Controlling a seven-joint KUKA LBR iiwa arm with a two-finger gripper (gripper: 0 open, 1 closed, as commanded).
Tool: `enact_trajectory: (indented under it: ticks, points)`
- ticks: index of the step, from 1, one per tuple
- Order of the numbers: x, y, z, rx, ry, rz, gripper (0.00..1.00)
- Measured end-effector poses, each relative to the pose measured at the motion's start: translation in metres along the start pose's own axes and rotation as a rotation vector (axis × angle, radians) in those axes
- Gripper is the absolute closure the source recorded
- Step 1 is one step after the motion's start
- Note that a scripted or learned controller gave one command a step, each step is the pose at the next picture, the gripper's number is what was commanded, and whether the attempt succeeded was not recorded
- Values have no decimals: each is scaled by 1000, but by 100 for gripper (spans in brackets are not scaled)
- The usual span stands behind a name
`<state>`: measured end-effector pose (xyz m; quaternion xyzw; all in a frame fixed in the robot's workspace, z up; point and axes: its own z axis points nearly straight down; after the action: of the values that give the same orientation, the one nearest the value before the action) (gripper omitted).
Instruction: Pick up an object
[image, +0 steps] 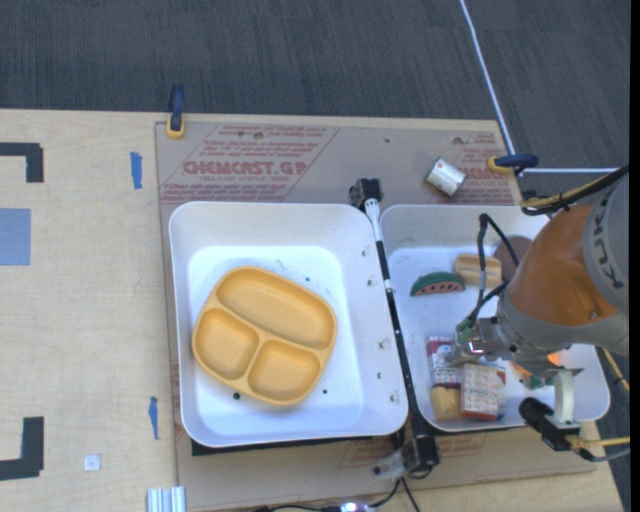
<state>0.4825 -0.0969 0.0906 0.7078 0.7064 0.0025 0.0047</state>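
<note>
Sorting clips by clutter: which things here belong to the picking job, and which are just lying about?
Job: gripper; right bin with watermelon slice, bread piece, snack box.
Lying about: left bin, yellow divided plate, white roll, blue clamp.

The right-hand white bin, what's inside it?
In the right bin lie a watermelon slice toy, a tan bread-like piece, a small carton, a yellow block and a red-edged packet. The arm covers the bin's right part.
</note>
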Motion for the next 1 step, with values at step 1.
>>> enact_trajectory:
  ticks: [1]
  points:
    - [74,-1,-95,7,4,-4,100]
